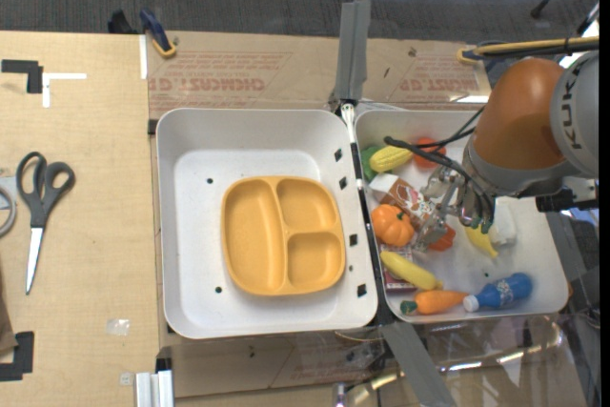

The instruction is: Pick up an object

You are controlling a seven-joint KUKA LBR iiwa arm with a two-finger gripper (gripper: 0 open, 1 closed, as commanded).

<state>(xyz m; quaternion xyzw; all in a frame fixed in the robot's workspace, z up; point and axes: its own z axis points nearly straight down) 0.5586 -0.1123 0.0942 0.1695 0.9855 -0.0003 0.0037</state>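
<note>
The right bin [551,248] holds several toy foods: a yellow corn cob [390,157], a red tomato [428,148], a small orange pumpkin [391,226], a printed snack packet [407,199], a yellow banana [408,271], a carrot [439,302] and a blue bottle [504,292]. My gripper [437,216] is down in the middle of this bin, just right of the pumpkin and packet, over a red item [442,240]. The wrist hides what lies right under it. A yellow piece [480,240] and a white piece [503,229] lie to its right.
The left bin [181,205] carries an orange-yellow divided plate [283,234]. A grey divider [352,62] runs between the bins at the back. Scissors [39,205] lie on the wooden bench at the far left. The arm's orange band [519,114] hangs over the right bin's back.
</note>
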